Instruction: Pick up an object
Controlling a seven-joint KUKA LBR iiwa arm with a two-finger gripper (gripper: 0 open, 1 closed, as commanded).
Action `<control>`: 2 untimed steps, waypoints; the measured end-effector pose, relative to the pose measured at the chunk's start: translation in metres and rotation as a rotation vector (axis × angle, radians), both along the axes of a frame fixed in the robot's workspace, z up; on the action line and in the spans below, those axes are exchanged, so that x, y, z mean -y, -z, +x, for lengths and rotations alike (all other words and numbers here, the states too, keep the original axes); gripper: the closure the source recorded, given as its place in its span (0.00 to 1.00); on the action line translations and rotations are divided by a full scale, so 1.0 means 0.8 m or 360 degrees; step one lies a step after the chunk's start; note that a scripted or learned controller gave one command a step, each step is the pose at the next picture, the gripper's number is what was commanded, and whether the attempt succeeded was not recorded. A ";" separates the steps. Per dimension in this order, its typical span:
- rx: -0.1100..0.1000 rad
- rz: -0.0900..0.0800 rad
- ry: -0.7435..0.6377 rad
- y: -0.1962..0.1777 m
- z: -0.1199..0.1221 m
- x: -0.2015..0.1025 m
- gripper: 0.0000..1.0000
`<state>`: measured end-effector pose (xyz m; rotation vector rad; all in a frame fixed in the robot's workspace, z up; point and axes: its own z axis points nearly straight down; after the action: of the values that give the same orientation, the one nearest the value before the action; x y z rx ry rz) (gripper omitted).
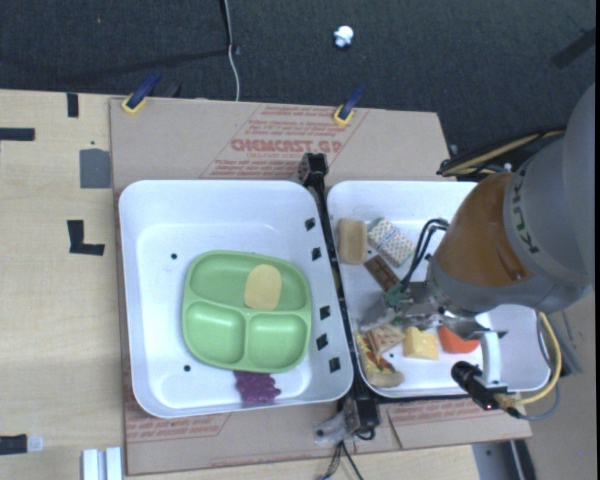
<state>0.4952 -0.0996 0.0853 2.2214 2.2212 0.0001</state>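
Low over the crowded right bin (435, 196), the gripper (405, 308) is too hidden to read.

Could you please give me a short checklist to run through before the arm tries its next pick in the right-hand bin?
1. Objects within reach: ok; a yellow block and an orange piece lie in the right bin.
2. Gripper above that bin: ok.
3. Gripper state: cannot tell; the wrist hides it.
4. Object already held: cannot tell.
5. Clutter: not ok; items crowd together beside the yellow block.
6. Green tray in the left bin: ok, away from the arm.
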 end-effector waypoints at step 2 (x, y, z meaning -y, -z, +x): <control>-0.0001 -0.0001 0.0000 0.000 0.021 -0.005 0.00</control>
<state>0.5122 -0.0957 0.0851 2.2213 2.2209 -0.0013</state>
